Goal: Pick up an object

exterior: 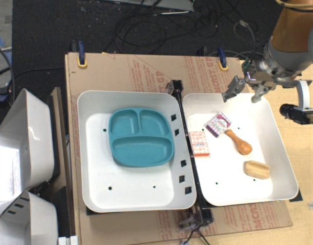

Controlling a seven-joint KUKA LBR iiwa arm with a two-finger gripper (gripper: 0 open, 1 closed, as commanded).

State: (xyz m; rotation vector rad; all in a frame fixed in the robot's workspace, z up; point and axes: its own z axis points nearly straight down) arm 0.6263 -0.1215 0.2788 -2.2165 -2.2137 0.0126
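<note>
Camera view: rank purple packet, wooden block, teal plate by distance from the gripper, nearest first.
From the gripper, over the right bin's far edge:
1. Purple packet, upper middle of the right bin, just below the gripper.
2. Wooden block, lower right of the same bin.
3. Teal divided plate, in the left bin, across the divider.

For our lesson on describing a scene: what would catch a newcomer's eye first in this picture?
The teal plastic divided plate stands out most, lying in the middle of the left white bin. Next comes the grey arm's two-finger gripper, open and holding nothing, hovering over the far edge of the right white bin. Below it lie a purple-and-white packet, a wooden spoon, a tan wooden block and a small pink-and-white box.
</note>
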